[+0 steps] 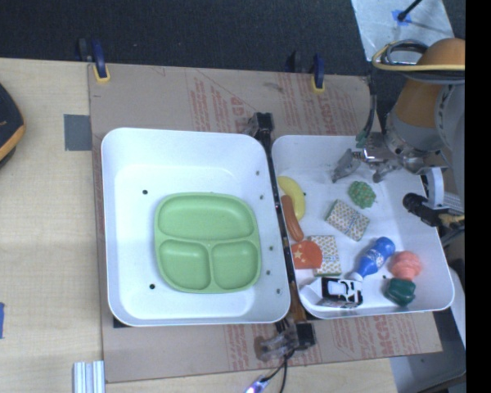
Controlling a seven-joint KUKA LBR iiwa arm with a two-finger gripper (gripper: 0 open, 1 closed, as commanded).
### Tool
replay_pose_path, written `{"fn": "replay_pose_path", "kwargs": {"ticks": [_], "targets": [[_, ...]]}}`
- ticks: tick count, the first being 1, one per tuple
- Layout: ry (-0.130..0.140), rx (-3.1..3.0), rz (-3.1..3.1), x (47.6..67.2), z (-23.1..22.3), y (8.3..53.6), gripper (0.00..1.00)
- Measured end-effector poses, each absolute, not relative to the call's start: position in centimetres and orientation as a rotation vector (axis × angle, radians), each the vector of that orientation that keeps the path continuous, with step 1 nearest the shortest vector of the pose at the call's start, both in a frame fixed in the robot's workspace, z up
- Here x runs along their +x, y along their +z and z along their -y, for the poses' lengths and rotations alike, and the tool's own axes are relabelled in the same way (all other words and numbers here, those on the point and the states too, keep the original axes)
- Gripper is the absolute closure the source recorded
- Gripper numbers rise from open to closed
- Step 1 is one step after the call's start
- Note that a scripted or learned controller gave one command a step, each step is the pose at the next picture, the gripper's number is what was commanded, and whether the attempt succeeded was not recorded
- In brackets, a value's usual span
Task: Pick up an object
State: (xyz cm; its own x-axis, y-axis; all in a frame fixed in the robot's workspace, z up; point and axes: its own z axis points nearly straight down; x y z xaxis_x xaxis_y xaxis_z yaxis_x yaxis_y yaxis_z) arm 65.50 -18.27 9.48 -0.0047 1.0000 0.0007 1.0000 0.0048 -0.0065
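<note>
- The gripper (367, 165) hangs over the far part of the right bin (442, 301), its two fingers spread apart — open, with nothing between them.
- Just below the gripper, close to its fingertips, lies a small green knobbly ball (362, 193).
- A little further toward the near side of it sits a patterned tan block (347, 219), tilted.
- Down and left of the gripper, by the bin's left wall, lie a yellow banana (294, 193) and a reddish sausage-shaped toy (291, 219), touching each other.
- Well below the gripper, in the near part of the bin: a blue bottle-shaped toy (374, 257), a pink ball (406, 264), a dark green object (399, 291) and a black-and-white toy (341, 291).
- Far to the gripper's left, the left bin (131, 158) holds a light green divided plate (206, 241) — three compartments.
- Both bins rest on the counter (33, 244).
</note>
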Motion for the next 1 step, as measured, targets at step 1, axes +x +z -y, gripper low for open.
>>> {"fn": "replay_pose_path", "kwargs": {"ticks": [1], "targets": [[0.006, -2.214, 2.226, 61.40, 18.88, 9.17, 0.00]]}}
